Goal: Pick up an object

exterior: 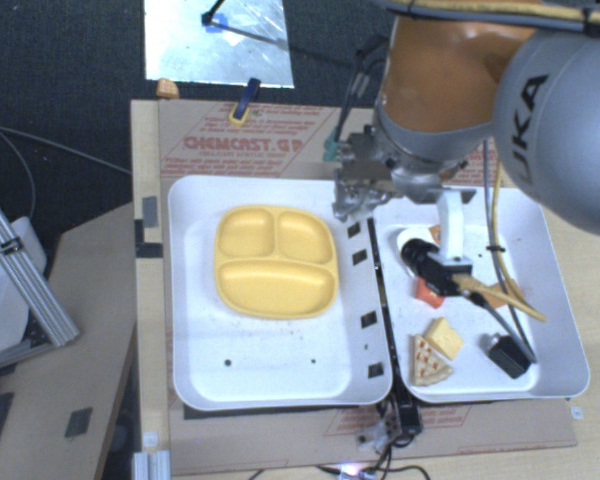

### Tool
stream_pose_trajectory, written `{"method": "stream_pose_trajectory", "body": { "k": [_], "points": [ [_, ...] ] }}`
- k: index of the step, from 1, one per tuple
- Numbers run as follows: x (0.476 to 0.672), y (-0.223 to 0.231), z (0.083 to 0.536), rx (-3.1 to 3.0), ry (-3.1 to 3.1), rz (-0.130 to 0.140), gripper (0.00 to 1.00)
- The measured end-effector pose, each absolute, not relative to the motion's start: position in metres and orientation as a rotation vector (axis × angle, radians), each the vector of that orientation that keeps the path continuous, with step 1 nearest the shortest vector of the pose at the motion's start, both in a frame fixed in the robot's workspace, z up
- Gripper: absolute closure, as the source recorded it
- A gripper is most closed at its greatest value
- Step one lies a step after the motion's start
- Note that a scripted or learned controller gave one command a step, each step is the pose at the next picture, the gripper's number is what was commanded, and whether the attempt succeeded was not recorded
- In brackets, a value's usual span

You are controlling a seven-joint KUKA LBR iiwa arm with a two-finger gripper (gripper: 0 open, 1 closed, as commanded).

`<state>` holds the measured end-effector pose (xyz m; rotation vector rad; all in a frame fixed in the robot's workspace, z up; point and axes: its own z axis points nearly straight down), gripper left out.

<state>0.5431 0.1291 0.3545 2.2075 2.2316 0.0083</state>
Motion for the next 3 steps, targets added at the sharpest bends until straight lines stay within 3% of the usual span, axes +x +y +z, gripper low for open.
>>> {"method": "stream_pose_trajectory", "body": {
  "k": [1, 2, 3],
  "points": [
    [0.544, 0.129, 0.365, 2.2, 2.237, 0.011, 1.0],
    [0.544, 0.129, 0.365, 2.2, 2.237, 0.011, 0.0],
    [0.544, 0.13, 0.376, 2.192, 2.242, 0.014, 1.0]
  ]
}}
